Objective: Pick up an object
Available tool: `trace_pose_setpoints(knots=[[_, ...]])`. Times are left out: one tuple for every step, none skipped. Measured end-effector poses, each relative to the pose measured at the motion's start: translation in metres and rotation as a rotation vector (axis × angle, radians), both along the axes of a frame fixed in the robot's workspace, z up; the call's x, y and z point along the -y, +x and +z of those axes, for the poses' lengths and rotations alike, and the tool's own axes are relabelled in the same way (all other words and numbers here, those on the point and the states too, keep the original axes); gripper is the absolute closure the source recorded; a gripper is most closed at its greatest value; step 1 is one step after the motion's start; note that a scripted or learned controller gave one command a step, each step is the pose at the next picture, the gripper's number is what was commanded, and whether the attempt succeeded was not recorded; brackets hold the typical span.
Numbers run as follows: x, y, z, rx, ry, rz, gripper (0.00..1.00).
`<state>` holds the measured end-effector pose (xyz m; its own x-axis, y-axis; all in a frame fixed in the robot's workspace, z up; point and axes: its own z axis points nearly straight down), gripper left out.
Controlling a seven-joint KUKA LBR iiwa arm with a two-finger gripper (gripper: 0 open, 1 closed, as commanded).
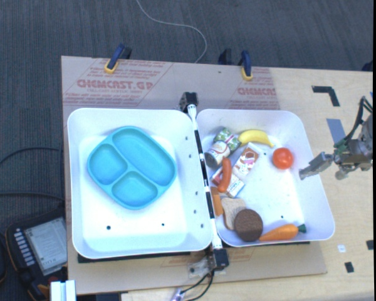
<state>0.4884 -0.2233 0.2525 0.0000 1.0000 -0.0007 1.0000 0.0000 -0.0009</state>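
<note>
The gripper (pixel 334 163) is seen spread and holding nothing at the right bin's (pixel 316 199) right rim, while a tomato (pixel 282 158), banana (pixel 255 137) and carrot (pixel 279 232) are left lying inside that bin.

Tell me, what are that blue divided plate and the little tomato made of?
The blue plate looks like moulded plastic: one even colour, soft sheen, rounded compartment walls. The tomato seems a plastic toy, judging by its uniform red and small glossy highlight, though rubber cannot be ruled out.
</note>
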Motion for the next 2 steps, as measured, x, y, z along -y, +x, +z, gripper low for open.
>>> trace_pose_setpoints(knots=[[-0.007,-0.001,-0.155,0.001,0.013,0.008,0.00],[-0.070,-0.001,-0.164,0.012,-0.006,-0.001,0.00]])
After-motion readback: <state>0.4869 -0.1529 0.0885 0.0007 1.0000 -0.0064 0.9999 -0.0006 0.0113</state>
